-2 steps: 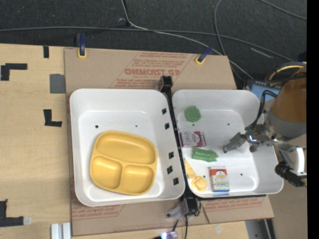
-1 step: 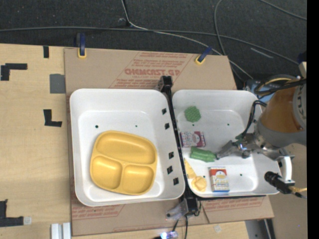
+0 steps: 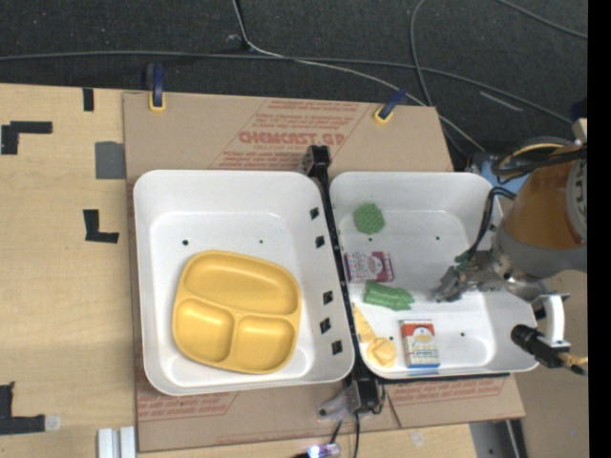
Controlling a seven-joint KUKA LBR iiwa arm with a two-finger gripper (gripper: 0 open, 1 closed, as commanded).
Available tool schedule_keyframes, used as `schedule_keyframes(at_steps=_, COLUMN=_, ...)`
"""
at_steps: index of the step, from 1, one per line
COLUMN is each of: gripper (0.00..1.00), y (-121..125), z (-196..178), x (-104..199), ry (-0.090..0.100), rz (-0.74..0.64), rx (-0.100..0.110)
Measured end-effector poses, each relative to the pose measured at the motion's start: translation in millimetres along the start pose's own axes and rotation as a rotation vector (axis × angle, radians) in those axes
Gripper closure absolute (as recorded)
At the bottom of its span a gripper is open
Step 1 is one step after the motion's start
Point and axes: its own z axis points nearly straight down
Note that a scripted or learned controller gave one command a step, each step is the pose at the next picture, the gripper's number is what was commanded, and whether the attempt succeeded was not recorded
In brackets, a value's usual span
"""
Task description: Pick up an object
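Two white bins side by side on cardboard. Left bin [image 3: 153, 256] carries a yellow tray [image 3: 237, 309] with three compartments, sitting toward its front half. Right bin [image 3: 477, 191] holds a green ball [image 3: 368, 219] near its back left, a pink packet [image 3: 369, 266] by its left wall, a green block [image 3: 388, 297] just in front of that, a red box [image 3: 418, 343] at the front edge, and a yellow piece [image 3: 380, 351] in the front left corner. We see the gripper [image 3: 455, 284] low over the right bin's right side, apart from every item; its fingers look blurred, so we cannot tell their spread.
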Motion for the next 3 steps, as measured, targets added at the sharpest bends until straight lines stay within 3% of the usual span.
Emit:
schedule_keyframes(at_steps=1, gripper=1.00, y=-1.2, z=-42.0, x=-0.6, ry=0.000, rz=0.001, rx=-0.003)
schedule_keyframes(at_steps=3, gripper=1.00, y=-7.0, z=-164.3, x=5.5, ry=-0.002, rz=0.000, rx=-0.005)
